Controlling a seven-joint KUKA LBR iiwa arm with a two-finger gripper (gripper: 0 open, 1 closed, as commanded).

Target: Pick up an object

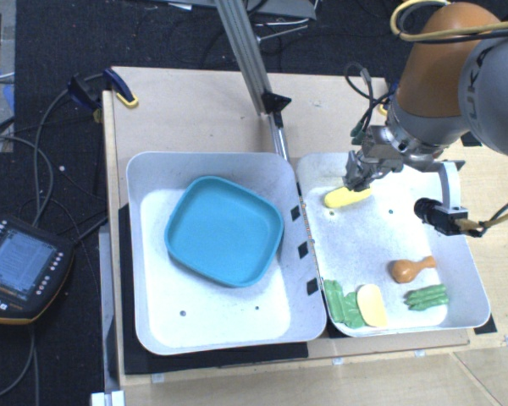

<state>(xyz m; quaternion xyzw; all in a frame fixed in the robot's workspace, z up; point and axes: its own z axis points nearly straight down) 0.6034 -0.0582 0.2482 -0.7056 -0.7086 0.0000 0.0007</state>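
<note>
My gripper (359,182) reaches down into the back of the right bin (457,227), directly over a yellow banana-shaped piece (342,198). Its tips sit on the banana's right end. In the same bin lie a brown pear-shaped piece (410,269), a green bumpy piece (427,297), a pale yellow oval (372,304) and a green leafy piece (342,303).
A blue square plate (224,229) rests tilted in the left bin (152,227). A grey metal pole (247,45) slants over the back of the bench between the bins. A black knob (432,211) on a bracket hangs from the wrist over the right bin.
</note>
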